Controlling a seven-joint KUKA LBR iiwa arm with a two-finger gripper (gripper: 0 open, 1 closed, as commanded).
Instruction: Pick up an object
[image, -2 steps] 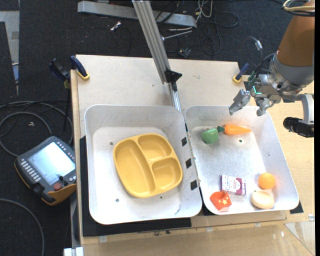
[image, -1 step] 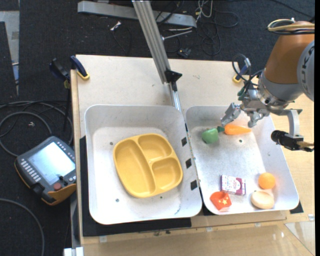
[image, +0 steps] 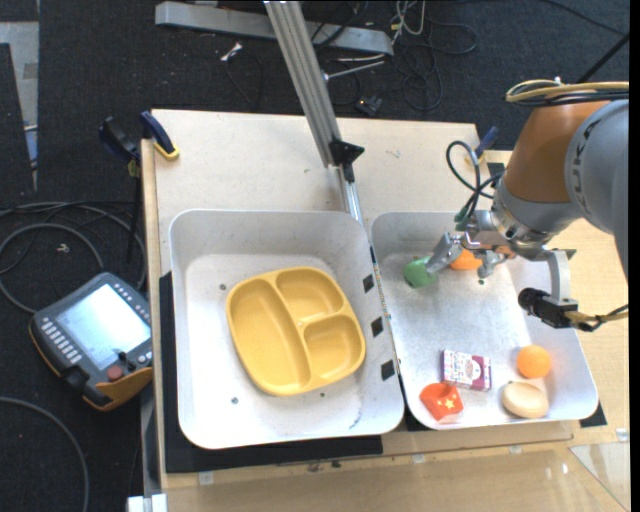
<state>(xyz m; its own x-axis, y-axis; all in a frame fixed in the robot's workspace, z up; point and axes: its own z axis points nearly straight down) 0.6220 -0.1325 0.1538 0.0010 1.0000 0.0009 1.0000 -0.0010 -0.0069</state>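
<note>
My gripper (image: 464, 258) hangs low over the back of the right bin (image: 490, 320), its two fingers spread apart and open. A small orange object (image: 463, 262) shows between the fingers, partly hidden by the gripper body; whether they touch it is unclear. A green rounded object (image: 419, 272) lies just beside the left fingertip. Toward the bin's front lie a purple-and-white packet (image: 466, 369), a red object (image: 442, 400), an orange ball (image: 534, 361) and a beige rounded object (image: 525, 399).
The left bin (image: 190, 300) holds a yellow divided plate (image: 296, 328). A slanted metal pole (image: 312, 85) rises from between the bins. A teach pendant (image: 90, 340) lies on the floor at left. A black cable connector (image: 545, 305) hangs under the wrist.
</note>
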